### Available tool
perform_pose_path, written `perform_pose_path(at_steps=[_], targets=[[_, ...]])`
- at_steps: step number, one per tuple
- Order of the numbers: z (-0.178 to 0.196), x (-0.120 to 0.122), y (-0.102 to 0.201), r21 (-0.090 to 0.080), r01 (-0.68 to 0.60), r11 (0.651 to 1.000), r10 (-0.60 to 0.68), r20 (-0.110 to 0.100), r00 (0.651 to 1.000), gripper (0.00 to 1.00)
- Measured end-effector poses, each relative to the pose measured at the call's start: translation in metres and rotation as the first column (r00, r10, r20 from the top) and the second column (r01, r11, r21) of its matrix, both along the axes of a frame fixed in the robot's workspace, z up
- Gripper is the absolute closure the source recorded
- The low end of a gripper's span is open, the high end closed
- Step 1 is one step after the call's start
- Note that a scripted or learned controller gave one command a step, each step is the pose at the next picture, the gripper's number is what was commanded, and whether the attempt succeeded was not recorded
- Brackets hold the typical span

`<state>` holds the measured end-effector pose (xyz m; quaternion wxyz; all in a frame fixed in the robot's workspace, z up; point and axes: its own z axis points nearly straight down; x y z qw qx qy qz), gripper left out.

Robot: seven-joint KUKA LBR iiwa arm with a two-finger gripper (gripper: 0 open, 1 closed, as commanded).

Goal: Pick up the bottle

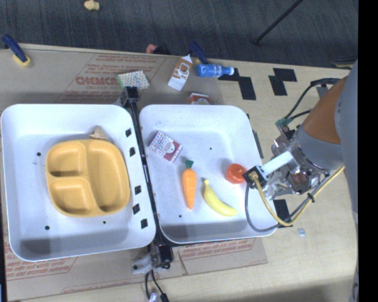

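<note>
Blue bottle (213, 70) lies on its side on the bench, beyond the far rim of the right bin (209, 126) and near a small carton (180, 72). The gripper (293, 180) hangs at that bin's right rim, well apart from the bottle; whether it is spread or closed cannot be told. A carrot (189, 186), banana (218, 200), red ball (235, 172) and packet (164, 146) lie in the right bin. The left bin (25, 131) holds a yellow tray (88, 176).

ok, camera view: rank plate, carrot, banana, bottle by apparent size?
1. plate, clearly largest
2. carrot and banana: look alike, not ranked
3. bottle, smallest, but it lies farther back, so unsure
</note>
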<state>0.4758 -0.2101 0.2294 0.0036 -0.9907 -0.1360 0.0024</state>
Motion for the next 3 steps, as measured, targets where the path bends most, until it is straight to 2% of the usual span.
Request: perform_pose_path(at_steps=[1,3], targets=[[0.0051,0.0002,-0.0008,-0.004,0.064,0.998,-0.064,0.002,0.998,1.00],[0.0033,0.0001,-0.0002,-0.002,0.065,0.998,-0.065,0.000,0.998,1.00]])
